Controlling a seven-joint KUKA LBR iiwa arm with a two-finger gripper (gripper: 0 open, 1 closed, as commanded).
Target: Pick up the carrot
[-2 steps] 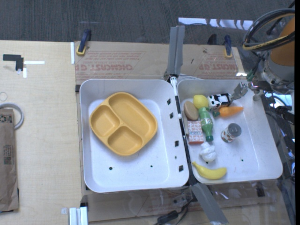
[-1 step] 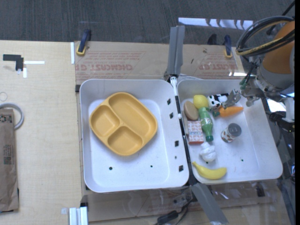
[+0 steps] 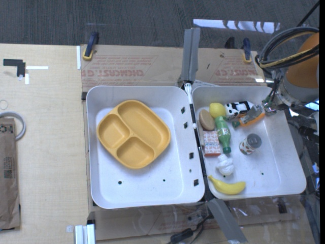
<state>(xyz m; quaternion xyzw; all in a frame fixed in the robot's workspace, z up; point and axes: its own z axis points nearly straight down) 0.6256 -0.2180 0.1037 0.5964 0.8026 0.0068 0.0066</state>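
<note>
Orange carrot (image 3: 252, 118) lies in right bin (image 3: 284, 187), far side, just right of black-white cow toy (image 3: 237, 108). Gripper (image 3: 268, 107) sits at carrot's right end, w/ wrist above; can't tell its finger state. Yellow divided plate (image 3: 133, 133) in left bin (image 3: 142, 194). Banana (image 3: 227, 186) near edge.

From up here I look down on a pale wood bench (image 3: 40, 111) that runs off the left edge. Behind it, along the top, lies a dark grey carpeted floor (image 3: 127, 9) with a fine ribbed texture. A sheet of brown cardboard (image 3: 134, 65) with red printing covers the bench beneath the bins, pinned at the far edge by two blue-and-yellow clamps (image 3: 91, 44). At far left I see a brown paper bag (image 3: 7, 177) and a black bracket (image 3: 15, 65). The light is even and soft, with faint shadows.
</note>
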